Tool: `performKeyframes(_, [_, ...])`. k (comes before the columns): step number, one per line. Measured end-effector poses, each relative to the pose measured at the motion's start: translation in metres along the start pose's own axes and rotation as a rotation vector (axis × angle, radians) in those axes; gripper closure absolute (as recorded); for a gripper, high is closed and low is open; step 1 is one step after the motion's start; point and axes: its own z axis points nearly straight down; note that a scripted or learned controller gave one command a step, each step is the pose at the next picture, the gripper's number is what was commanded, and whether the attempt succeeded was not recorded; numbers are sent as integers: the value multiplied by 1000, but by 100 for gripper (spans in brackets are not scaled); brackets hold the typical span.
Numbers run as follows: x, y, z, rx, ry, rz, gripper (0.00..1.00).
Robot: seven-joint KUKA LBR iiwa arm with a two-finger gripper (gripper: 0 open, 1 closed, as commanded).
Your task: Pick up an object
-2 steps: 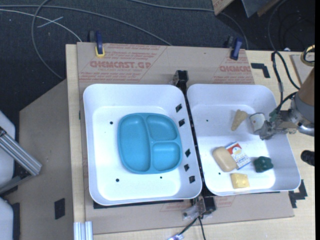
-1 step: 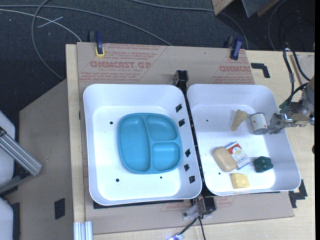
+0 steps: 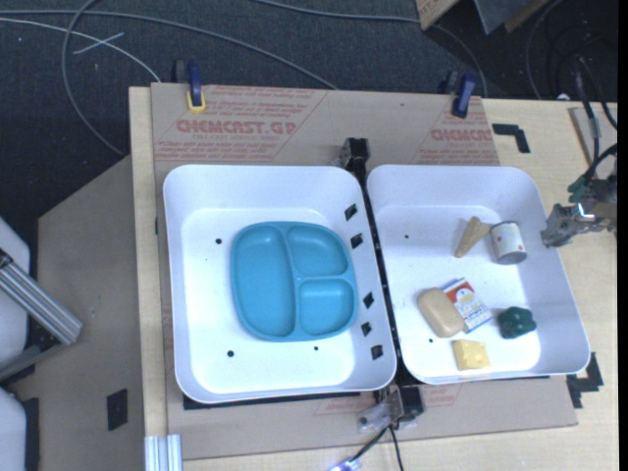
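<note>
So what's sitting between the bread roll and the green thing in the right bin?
In the camera view, a small red-and-white carton lies between the bread roll and the green object.

two bins (image 3: 186,263) are counted; one plate (image 3: 292,281); six small objects (image 3: 442,312); two clamps (image 3: 195,94).

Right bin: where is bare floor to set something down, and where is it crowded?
In the right bin, the near-left floor beside the divider is bare, as is the far-left corner. Crowded: cone and can far right; bread, carton, green piece and cheese near right.
</note>
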Motion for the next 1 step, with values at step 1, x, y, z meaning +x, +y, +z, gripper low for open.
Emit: performKeyframes(1, [63,12,5,6,5,-5,100])
